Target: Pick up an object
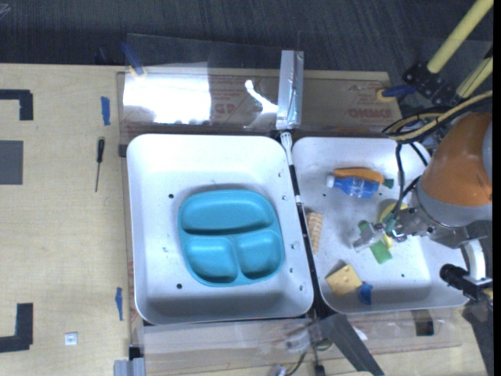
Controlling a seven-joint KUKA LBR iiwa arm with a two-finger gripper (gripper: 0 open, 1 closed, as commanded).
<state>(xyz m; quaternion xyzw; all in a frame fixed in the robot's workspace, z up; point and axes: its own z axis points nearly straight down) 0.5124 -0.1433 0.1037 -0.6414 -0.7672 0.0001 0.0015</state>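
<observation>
My gripper [368,238] is low in the right bin [407,284], reaching in from the right under the orange wrist band. Its tip is right at a small green object [381,251], touching or just over it; I cannot tell which. A blue bottle-like item with an orange piece along its top [356,183] lies toward the back of that bin. A tan waffle-textured cone [315,229] rests against the bin's left wall. A yellow wedge [343,279] and a small blue piece [365,292] sit near the front.
The left bin [149,163] holds a light blue divided tray [230,235]. A ridge [299,210] separates the two bins. Cables and yellow bars [462,30] hang at the back right. A black fitting on the arm [462,279] overhangs the right bin's front corner.
</observation>
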